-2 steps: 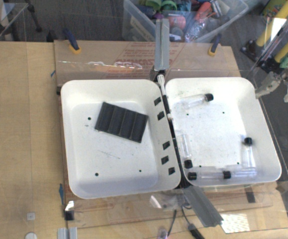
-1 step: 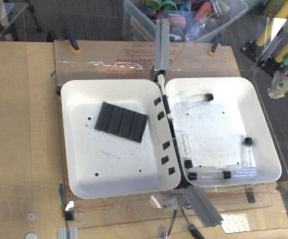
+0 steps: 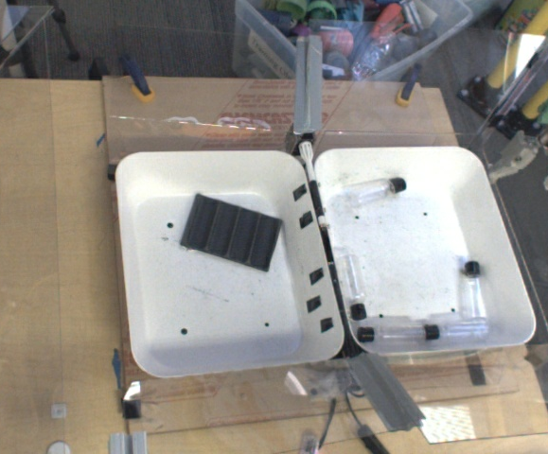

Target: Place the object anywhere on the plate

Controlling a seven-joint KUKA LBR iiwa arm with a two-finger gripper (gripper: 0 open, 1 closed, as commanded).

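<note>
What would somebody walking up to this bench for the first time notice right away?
Most likely the dark ribbed plate, lying at a slant in the left white bin, the one bold shape against all that white. Next, the clear tubes with black caps scattered in the right bin: one near the top, others along the bottom and right walls. Behind the bins, a clear tub of colourful clutter pulls the eye.

The wooden bench (image 3: 37,253) bears two white bins (image 3: 141,348), seemingly on cardboard (image 3: 198,112).
</note>
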